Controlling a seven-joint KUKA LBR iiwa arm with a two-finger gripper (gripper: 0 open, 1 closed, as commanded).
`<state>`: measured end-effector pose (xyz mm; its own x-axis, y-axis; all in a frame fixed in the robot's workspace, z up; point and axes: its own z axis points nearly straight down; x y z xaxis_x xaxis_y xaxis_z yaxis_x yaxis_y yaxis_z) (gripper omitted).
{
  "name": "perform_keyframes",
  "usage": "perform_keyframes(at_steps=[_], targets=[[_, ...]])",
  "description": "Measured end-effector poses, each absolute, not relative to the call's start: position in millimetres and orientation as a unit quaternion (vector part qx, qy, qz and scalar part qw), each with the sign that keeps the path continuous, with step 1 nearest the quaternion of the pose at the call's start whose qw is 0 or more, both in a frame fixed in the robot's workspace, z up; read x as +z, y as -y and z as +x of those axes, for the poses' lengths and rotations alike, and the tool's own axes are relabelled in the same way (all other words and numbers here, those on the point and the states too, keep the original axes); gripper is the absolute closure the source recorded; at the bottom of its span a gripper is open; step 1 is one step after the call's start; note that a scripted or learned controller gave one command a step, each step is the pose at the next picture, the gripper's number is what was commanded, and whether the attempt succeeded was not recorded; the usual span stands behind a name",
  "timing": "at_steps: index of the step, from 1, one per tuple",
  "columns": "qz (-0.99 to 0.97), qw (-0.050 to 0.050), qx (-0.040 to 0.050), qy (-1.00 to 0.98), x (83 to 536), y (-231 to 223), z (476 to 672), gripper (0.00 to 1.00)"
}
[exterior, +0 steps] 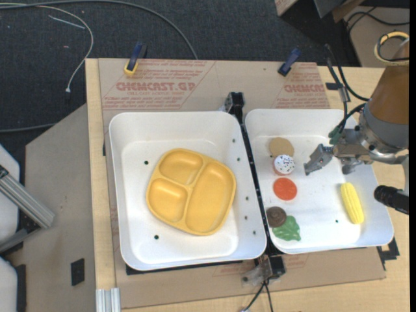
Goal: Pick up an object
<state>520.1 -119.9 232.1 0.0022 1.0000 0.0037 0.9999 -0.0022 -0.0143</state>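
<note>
1. The end effector (323, 159) is seen over the right bin (374, 236), its two fingers spread apart with nothing between them. One dark finger reaches toward the small white item (283, 165); the other lies nearer the wrist.
2. No one object is named by the task. The candidates are all in the right bin: a tan disc (281, 146), the white item just below it, a red disc (285, 189), a brown piece (276, 215) touching a green piece (288, 229), and a corn cob (351, 202) set apart on the right.
3. A miss is judged likely if the descent is made here, since bare bin floor lies under the fingers and the nearest objects sit just to the left.
4. The white item and tan disc are touching or nearly so; a closing finger could push one into the other instead of gripping either.
5. The discs look flat and low, so they may be slid along the floor rather than lifted.
6. The brown and green pieces lie close to the bin's front wall, which could block a finger.
7. The left bin (123, 148) holds a yellow divided plate (190, 191), well apart and not in the way.
8. Cables (336, 83) run close to the arm and could be snagged. Blue clamps (134, 56) hold the cardboard on the surface (195, 83).
</note>
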Motion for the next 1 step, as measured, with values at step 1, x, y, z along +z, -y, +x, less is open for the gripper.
perform_keyframes(at_steps=[1], targets=[[-0.707, 0.001, 0.0001, 0.707, 238.0, 119.6, 522.6, 0.0]])
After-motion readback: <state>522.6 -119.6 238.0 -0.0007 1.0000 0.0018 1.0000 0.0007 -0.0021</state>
